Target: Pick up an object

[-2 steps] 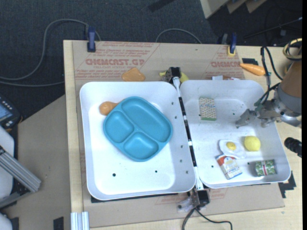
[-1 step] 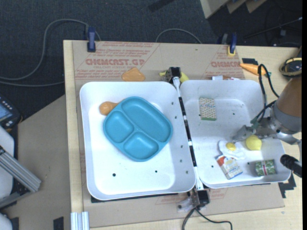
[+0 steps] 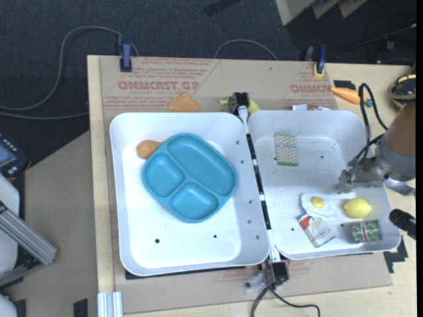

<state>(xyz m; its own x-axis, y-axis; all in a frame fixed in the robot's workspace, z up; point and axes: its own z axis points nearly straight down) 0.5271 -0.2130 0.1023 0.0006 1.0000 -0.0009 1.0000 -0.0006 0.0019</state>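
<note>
Gripper: we see the gripper (image 3: 348,179) low over the right bin (image 3: 330,123), near its right wall, coming in off the grey arm (image 3: 403,144) on the right. Honestly we cannot tell whether it's released or clenched, the tip is just a dark blur from this angle.

Holding anything: nothing we can make out in it, so we'd call it empty-handed for now.

Closest candidates: the yellow lemon (image 3: 357,208) sits just below the tip, with the fried egg toy (image 3: 316,204) beside it to the left. Both lie on the bin floor.

A bit further: a red and white packet (image 3: 317,230) lies below the egg, a green packet (image 3: 365,231) below the lemon, and a checkered card (image 3: 286,150) sits well apart near the bin's upper left.

Other bin: the left bin (image 3: 132,197) holds a blue divided tray (image 3: 190,176) with an orange thing (image 3: 147,148) peeking out at its upper left edge. Far from the action.

Progress: we reckon this is the approach stage. Every object we can see rests on a bin floor, so no pick is done yet.

What's left: settle onto a target (the lemon looks likeliest to us), clamp it, lift it clear.

Worry: round lemon, could squirt sideways.
</note>
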